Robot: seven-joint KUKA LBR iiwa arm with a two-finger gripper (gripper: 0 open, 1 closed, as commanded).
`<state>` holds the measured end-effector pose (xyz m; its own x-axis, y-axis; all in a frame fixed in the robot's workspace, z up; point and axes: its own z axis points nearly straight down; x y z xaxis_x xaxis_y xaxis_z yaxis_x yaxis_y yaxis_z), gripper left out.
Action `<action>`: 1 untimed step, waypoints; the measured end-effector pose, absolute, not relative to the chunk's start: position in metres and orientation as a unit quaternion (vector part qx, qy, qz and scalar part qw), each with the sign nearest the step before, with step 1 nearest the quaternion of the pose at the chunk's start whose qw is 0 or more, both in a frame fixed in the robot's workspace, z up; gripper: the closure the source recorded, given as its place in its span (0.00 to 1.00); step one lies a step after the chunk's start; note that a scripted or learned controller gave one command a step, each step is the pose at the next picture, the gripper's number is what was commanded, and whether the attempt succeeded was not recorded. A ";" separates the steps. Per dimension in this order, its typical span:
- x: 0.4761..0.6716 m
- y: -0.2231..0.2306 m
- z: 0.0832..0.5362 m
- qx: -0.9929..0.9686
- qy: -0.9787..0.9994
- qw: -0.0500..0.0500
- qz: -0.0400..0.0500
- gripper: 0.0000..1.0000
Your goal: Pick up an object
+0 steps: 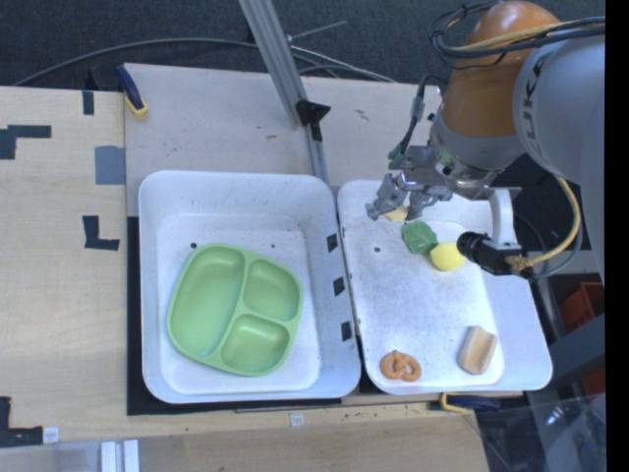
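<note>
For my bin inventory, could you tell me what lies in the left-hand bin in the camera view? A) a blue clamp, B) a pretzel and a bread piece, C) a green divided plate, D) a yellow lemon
C: the green divided plate lies alone inside the left bin, while the pretzel sits in the right bin.

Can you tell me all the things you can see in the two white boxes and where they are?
left bin: 1, white, left half of the bench
divided plate: 1, light green, inside the left bin
right bin: 1, white, beside the left bin
green piece: 1, green, far end of right bin
yellow ball: 1, yellow, touching the green piece
pretzel: 1, orange-brown, near edge of right bin
bread piece: 1, tan, right of the pretzel
pincer: 1, grey, over the right bin's far end
</note>
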<state>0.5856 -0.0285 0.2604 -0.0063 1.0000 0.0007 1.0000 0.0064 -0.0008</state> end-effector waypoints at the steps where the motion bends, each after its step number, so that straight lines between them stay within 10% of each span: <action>1: 0.589 0.023 0.256 -0.705 -0.709 0.001 0.000 1.00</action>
